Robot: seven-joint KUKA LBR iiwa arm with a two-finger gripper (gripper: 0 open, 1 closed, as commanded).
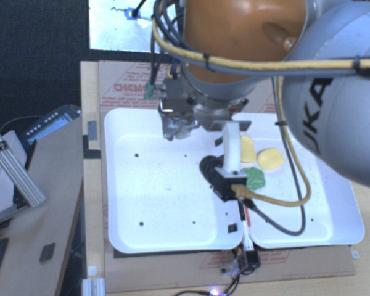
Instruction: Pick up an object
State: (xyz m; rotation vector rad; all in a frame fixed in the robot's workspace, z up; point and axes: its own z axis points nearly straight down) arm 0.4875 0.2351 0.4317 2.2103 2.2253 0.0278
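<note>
Within the right bin (333, 222), near its left wall, three small things are gathered: a yellow lump (271, 159), a paler yellow piece (247, 148) just beside it, and a green piece (256, 177) nearer the camera. Any of them may be taken as the object. Over the left bin (148, 193), by its far right corner, the pincer (176, 129) is hung low above bare floor. Whether it is released or clenched cannot be told, and nothing is seen held by it. The step in hand is judged to be the approach, with no grasp yet made. For the next move, the pincer would need to be carried rightward into the right bin, centred over one piece, and lowered around it.
</note>
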